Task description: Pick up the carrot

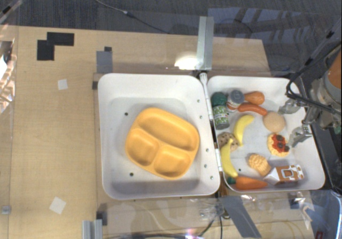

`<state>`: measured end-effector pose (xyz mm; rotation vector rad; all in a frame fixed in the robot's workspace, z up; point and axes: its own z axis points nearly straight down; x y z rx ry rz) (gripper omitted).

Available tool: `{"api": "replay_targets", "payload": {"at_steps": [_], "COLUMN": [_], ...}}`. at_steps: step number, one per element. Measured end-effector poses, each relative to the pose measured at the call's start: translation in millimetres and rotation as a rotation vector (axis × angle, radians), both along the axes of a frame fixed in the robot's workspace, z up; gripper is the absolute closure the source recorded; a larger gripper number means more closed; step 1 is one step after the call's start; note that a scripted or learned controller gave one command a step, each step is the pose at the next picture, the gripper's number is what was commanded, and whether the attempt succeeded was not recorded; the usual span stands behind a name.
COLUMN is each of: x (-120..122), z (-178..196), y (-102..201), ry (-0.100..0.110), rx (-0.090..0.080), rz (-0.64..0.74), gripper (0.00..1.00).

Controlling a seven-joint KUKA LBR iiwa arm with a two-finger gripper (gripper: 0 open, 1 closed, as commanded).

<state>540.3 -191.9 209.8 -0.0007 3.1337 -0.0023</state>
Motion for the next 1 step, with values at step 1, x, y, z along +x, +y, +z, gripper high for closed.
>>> {"api": "replay_targets", "payload": {"at_steps": [1], "x": [2.2], "z": [-119.2], "y": [6.3], "ry": [-0.011], "rx": [-0.004], "rz": [0.02], "gripper": [0.0]}}
